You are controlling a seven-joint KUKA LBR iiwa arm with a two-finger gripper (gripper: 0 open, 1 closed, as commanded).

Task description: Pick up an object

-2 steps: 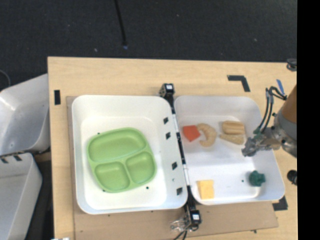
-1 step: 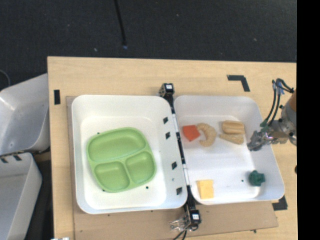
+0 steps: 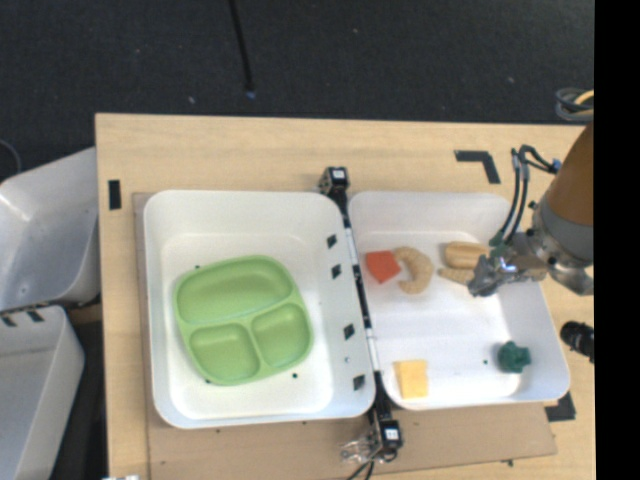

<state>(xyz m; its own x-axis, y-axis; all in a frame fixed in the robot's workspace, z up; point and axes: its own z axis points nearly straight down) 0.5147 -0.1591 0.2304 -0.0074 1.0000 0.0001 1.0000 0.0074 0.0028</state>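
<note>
Pale wood bench [image 3: 230,153] bears two white bins [image 3: 165,268] over dark carpet [image 3: 300,38].

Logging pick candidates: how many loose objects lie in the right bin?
5: red block near the divider, curved tan piece beside it, tan roll by the hand, yellow block front left, green object front right.

Robot lab: plywood bench [image 3: 250,153] w/ two white bins [image 3: 160,268], cabled arm [image 3: 570,193], toy food.
</note>
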